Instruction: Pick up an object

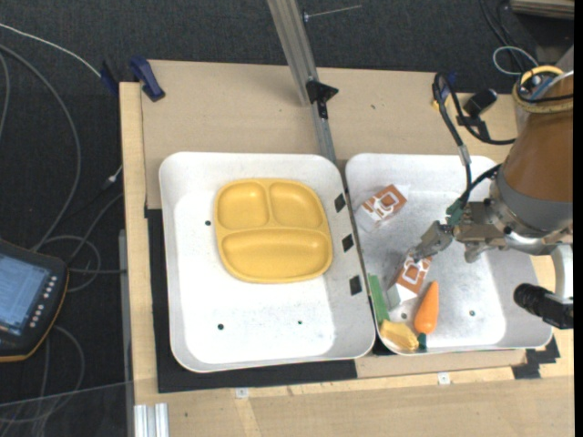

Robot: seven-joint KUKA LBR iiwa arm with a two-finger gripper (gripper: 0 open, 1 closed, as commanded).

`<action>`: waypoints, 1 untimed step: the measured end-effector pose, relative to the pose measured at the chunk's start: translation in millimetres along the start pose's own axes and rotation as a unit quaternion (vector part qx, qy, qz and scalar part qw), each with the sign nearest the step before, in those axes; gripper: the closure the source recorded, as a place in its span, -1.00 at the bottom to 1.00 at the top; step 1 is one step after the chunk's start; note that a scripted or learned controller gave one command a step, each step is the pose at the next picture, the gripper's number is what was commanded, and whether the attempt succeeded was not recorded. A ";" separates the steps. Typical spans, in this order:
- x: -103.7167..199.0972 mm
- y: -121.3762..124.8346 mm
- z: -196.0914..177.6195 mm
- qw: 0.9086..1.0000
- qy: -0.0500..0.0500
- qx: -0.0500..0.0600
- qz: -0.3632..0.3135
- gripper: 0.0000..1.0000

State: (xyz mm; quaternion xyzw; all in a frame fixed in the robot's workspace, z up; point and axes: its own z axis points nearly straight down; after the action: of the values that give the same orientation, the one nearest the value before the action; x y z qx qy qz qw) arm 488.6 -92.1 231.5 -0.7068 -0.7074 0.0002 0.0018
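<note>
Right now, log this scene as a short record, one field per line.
left bin: holds yellow divided plate
right bin: holds two small white-and-orange boxes, orange carrot, green stick, yellow piece
gripper: over right bin, just above the lower box; nothing visibly held
arm: enters from right of view

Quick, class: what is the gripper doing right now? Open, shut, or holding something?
Gripper: cannot be told whether open or shut; it hangs over the right white bin, just above the small white-and-orange box.
</note>
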 end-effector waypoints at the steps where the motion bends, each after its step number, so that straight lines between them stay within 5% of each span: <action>1: -0.1 0.1 0.0 1.000 0.000 -0.001 0.000 -1.00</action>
State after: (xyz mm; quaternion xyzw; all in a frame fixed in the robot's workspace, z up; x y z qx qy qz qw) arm 488.7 -92.2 231.5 -0.7070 -0.7072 -0.0002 0.0011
